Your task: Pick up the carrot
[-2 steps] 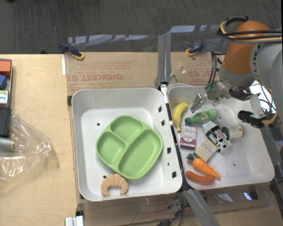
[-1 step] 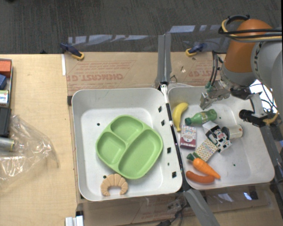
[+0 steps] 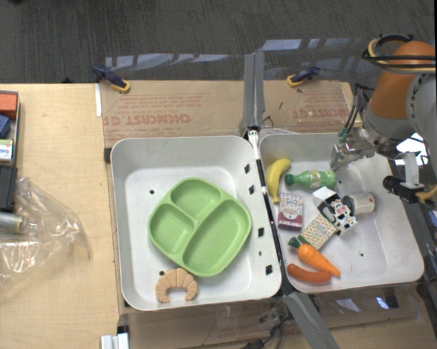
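Orange carrot (image 3: pixel 318 257) lies in right bin (image 3: pixel 393 268); hand (image 3: pixel 344 153) near bottle (image 3: pixel 312 178), grip state unclear.

Two white bins are being counted: the left bin (image 3: pixel 127 209) and the right bin (image 3: pixel 393 257). Far left of the gripper (image 3: pixel 344 153), one green plate (image 3: pixel 199 227) and one croissant (image 3: pixel 176 285) are being counted. Just below it, one banana (image 3: pixel 277 175), one green bottle (image 3: pixel 312 179), one carrot (image 3: pixel 316 258) and one sausage (image 3: pixel 308 274) are being counted.
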Robot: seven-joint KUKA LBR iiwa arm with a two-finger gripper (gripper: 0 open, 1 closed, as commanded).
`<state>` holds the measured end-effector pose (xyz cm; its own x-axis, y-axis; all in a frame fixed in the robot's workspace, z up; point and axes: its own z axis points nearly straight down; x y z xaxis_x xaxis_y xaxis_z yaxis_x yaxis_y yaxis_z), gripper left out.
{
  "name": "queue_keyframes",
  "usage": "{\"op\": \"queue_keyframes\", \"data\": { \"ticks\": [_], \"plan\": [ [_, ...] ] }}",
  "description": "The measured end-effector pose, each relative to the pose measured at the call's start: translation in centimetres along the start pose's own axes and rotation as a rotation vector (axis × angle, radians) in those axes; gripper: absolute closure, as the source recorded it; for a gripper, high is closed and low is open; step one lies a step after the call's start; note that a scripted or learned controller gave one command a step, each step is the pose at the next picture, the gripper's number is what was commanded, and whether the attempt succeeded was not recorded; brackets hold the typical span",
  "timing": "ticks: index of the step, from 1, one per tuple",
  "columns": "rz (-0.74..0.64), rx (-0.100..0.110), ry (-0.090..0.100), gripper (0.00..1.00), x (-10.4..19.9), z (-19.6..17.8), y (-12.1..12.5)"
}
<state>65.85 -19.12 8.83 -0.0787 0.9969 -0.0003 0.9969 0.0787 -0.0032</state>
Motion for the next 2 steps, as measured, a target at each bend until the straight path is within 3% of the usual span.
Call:
{"op": "queue_keyframes", "data": {
  "ticks": [1, 2],
  "plan": [
    [0.000, 0.000, 0.000, 0.00, 0.03, -0.01, 0.01],
    [0.042, 0.003, 0.002, 0.00, 0.64, 0.10, 0.02]
  ]
}}
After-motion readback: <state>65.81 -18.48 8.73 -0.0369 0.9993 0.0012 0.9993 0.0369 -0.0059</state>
